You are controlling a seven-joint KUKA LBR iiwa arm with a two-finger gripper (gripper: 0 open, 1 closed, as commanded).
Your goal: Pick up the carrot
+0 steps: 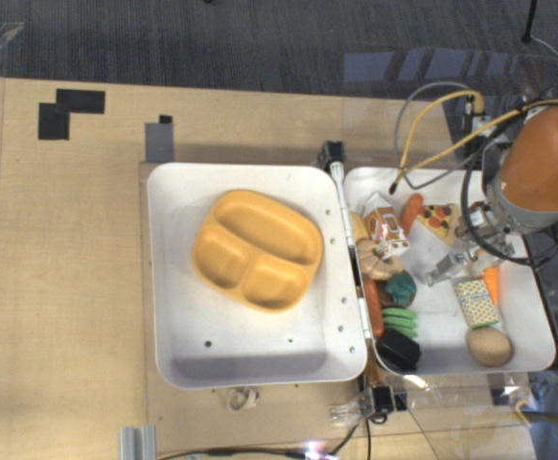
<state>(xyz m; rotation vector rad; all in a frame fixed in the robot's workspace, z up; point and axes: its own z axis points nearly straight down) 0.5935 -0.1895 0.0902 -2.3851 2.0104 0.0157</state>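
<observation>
Carrot (492,283): a short orange piece is lodged at three o'clock in the right bin (538,353), just beside a patterned packet (476,302) and above a tan egg-shaped item (489,345). The gripper (449,264) is poised near it at its nine o'clock, presumably for approach; its finger state cannot be told. A yellow divided plate (257,248) is kept in the left bin (178,333).

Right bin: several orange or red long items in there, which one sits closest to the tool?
The small orange carrot-like piece at the bin's right side, just above the patterned packet. The reddish one lies near the top, and the long red one lies along the left wall.
</observation>
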